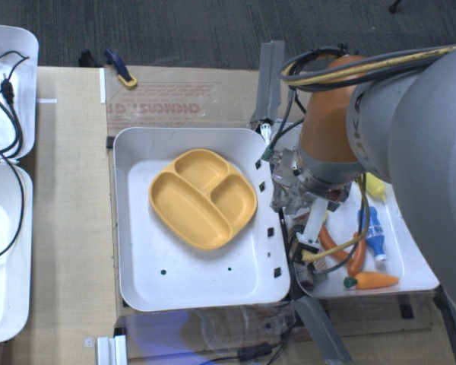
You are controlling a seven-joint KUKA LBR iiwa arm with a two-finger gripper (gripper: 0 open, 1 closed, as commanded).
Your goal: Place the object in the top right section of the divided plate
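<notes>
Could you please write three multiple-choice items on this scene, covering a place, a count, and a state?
1. Where does the divided plate lie?
A. in the left bin
B. in the right bin
C. on the cardboard

2. How many sections does the divided plate have?
A. two
B. three
C. four

3. What do the plate's sections hold?
A. a carrot
B. a blue bottle
C. nothing

Answers:
1. A, since the yellow plate rests on the floor of the left bin, while the arm's wrist hangs over the right bin.
2. B, since raised ridges split it into one large section and two smaller ones.
3. C, since all sections show bare yellow; the carrot and the blue bottle lie in the right bin.
</notes>
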